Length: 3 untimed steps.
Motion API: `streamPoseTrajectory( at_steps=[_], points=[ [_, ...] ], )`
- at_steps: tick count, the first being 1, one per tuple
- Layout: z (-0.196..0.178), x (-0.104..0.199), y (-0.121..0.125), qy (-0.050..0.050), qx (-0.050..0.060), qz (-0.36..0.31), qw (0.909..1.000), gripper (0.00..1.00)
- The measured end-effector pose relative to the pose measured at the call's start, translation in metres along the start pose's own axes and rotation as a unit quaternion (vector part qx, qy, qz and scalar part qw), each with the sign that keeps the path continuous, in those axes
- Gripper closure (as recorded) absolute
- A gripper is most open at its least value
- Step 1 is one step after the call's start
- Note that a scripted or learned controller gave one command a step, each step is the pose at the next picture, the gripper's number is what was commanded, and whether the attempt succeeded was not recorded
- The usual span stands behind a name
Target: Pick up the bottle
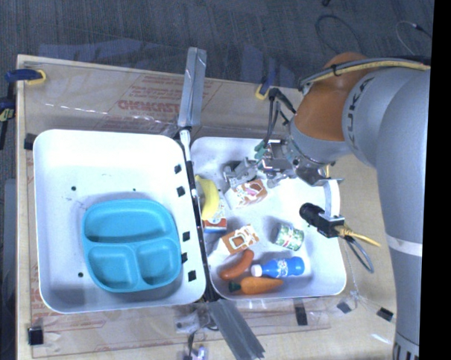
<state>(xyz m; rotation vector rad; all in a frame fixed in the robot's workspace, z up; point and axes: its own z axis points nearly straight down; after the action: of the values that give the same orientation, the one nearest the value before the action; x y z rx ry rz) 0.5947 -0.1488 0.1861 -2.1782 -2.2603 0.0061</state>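
Bottle (279, 268) near right bin's (333, 281) front rim, beside carrot (257, 285)

bottle (279, 268) boxed in: carrot (257, 285) touching its near side, sausage (237, 263) at left, green can (289, 236) just far. Right side toward bin wall (339, 270) open. Claw (244, 173) over far clutter.

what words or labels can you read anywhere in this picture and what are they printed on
"KUKA", partly visible, reads on the grey arm near its orange band.
Red print on the clear sheet over the bench: mirrored and too faint to read.
Labels on the bottle, the small can and the snack packets: too small and blurred to read.
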Motion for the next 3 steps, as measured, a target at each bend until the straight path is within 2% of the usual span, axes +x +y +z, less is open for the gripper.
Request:
streamPoseTrajectory(
  at_steps=[1,2,3],
  points=[
    [-0.017,-0.003,-0.089,0.0,-0.001,-0.067,0.9978,0.0],
    [0.012,-0.055,-0.12,0.0,-0.001,-0.062,0.9981,0.0],
    [0.0,-0.056,-0.091,0.0,-0.002,-0.107,0.9943,0.0]
  ],
)
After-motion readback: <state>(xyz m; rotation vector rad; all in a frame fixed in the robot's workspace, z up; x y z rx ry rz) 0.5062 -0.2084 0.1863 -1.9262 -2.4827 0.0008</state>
